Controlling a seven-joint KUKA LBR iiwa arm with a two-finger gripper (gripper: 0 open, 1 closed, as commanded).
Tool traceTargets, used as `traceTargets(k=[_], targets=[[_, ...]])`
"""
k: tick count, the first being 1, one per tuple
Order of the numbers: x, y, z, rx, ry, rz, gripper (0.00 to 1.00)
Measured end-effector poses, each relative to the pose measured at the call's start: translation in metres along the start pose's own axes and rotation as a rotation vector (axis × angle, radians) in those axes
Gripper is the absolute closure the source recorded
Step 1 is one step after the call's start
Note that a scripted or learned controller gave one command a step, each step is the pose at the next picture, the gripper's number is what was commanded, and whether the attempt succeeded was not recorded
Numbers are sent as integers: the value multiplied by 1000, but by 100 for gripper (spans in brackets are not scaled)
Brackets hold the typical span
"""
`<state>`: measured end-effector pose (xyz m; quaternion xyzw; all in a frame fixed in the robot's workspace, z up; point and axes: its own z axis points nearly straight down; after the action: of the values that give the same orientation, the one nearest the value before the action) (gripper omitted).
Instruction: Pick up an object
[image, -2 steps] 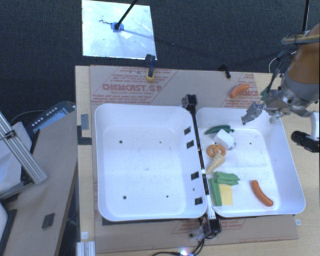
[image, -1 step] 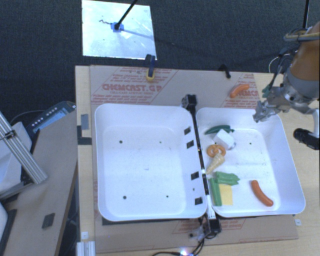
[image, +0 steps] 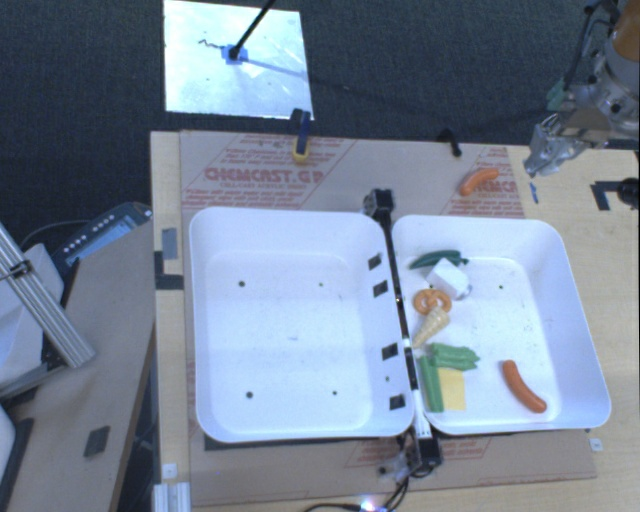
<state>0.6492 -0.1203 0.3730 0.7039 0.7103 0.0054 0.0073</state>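
End effector (image: 556, 140) hangs high at upper right, beyond the right bin (image: 575, 290), jaw state indeterminate; nearest candidate inside it, the green pepper (image: 437, 259), lies down-left of it, long axis roughly left-right, beside a white block (image: 449, 279).

End effector (image: 553, 150) at the view's upper right, low end of the grey arm, finger state unclear.

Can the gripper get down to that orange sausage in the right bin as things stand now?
Probably yes. The sausage lies apart from the other items in the right bin, near its front right corner, with nothing over it. The gripper hangs beyond the bin's far edge. The nearby bin wall could crowd one finger.
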Motion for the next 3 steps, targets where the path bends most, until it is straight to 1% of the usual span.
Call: traceTargets(k=[1, 2, 3], targets=[[79, -29, -57, 9, 5, -4, 100], [65, 24, -89, 9, 0, 4, 100], [211, -7, -125, 12, 9, -11, 100]])
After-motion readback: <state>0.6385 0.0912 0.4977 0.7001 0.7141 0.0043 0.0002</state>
